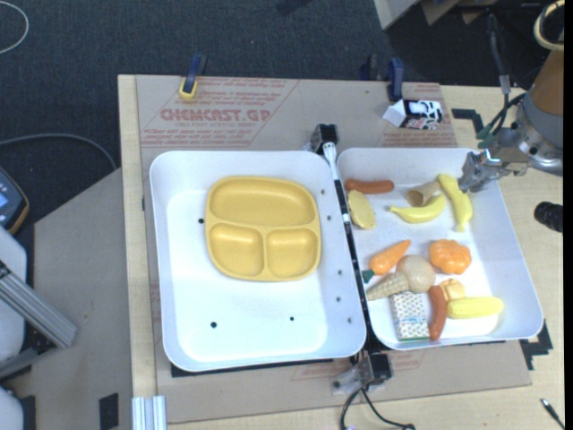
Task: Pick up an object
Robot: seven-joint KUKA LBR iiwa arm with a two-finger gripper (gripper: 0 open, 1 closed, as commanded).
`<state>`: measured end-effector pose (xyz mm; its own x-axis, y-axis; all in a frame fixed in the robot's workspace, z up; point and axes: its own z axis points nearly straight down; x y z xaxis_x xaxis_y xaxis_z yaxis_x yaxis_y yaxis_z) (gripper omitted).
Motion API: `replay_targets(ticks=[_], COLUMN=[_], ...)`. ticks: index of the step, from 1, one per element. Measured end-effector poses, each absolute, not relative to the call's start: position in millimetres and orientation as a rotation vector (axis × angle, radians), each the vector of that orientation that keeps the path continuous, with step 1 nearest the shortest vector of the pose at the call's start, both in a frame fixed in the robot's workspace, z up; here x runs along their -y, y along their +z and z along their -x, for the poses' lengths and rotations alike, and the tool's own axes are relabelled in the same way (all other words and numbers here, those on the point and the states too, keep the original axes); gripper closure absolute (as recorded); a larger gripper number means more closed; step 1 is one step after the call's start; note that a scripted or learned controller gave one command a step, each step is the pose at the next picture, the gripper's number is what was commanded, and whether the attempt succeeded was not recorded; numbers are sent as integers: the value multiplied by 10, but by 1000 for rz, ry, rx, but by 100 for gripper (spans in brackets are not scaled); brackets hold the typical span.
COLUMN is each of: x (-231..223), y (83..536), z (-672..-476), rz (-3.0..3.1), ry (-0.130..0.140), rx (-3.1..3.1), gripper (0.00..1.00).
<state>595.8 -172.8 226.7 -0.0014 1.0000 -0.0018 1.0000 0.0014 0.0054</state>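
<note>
Fixed overhead camera, slanted down (fairly near), both bins

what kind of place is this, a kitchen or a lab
Most likely a robot lab, not a kitchen. Two white bins, the left bin and right bin, sit clamped to a cardboard-topped bench. The food is toy food, beside a yellow tray, with a robot gripper reaching in over carpet.

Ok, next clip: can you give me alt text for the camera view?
The gripper hangs at the right bin's far right edge, beside a yellow banana, with nothing seen between its fingers. That bin holds a scatter of toy food: a sausage, a carrot and an orange. The left bin holds a yellow divided plate.
</note>
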Motion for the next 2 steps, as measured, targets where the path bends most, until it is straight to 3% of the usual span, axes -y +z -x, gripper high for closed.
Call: replay_targets(ticks=[2], x=[693], y=[2248], z=[-5605], rz=[-2218], ry=[1], rx=[-2231], gripper=[100])
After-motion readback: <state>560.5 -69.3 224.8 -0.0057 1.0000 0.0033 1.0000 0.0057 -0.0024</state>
